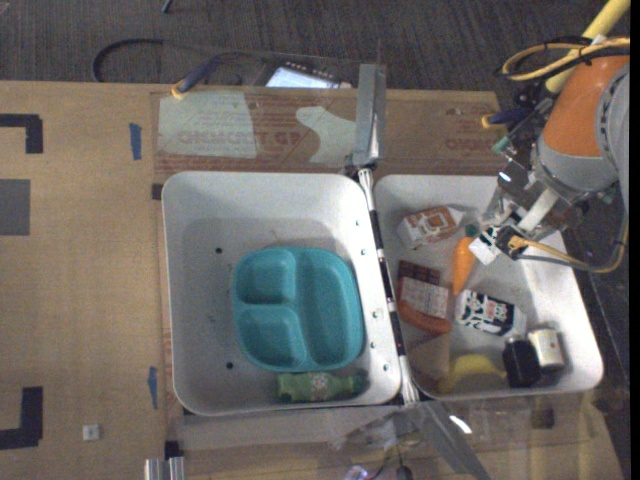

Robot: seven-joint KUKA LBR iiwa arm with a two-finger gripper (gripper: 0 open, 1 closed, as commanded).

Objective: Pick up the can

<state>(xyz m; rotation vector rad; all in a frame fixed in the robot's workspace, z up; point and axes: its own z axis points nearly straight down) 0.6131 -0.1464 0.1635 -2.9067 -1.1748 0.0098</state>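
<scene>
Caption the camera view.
Robot hand above the far side of the right white plastic bin; black-and-silver metal can lies in its near right corner.

The arm (pixel 590 118) runs off the right edge. The gripper (pixel 495 240) covers the carrot (pixel 461 268) at its far end. Print on the black-and-white carton (pixel 487 313) is pure blur. The tiny white speck (pixel 91 431) on the bench (pixel 80 298), near left? No clue.

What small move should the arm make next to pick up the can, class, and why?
Probably shift the pincer toward the view's bottom edge and slightly right, to sit above the can. The pincer hovers by the top of the carrot in the right bin, while the can lies well apart from it, near the bin's lower right corner, beyond the black-and-white carton.
</scene>
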